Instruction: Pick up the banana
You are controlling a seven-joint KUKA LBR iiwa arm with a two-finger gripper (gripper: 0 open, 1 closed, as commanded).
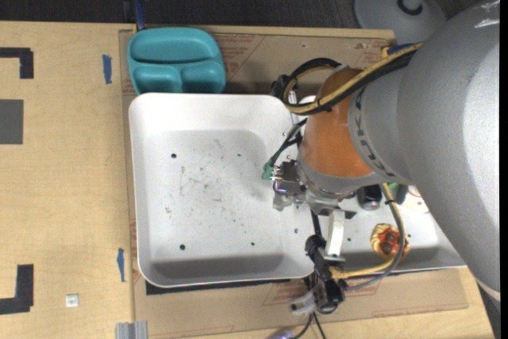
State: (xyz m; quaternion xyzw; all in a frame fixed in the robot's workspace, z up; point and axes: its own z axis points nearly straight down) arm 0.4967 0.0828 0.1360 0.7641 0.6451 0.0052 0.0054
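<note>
The grey arm (pixel 444 115) with its orange band (pixel 337 135) reaches over the seam between the two white bins (pixel 159 250), and its bulk hides the jaws, so whether they stand apart or together cannot be told. The banana cannot be made out. Beyond the wrist, up and to the left, a teal tray (pixel 176 59) sits on the worktop (pixel 63 171); no writing is legible.

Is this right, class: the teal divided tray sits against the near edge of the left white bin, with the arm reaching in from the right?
Not quite. In the camera view, the teal divided tray sits against the far edge of the left white bin, not the near edge. The arm does reach in from the right.
</note>
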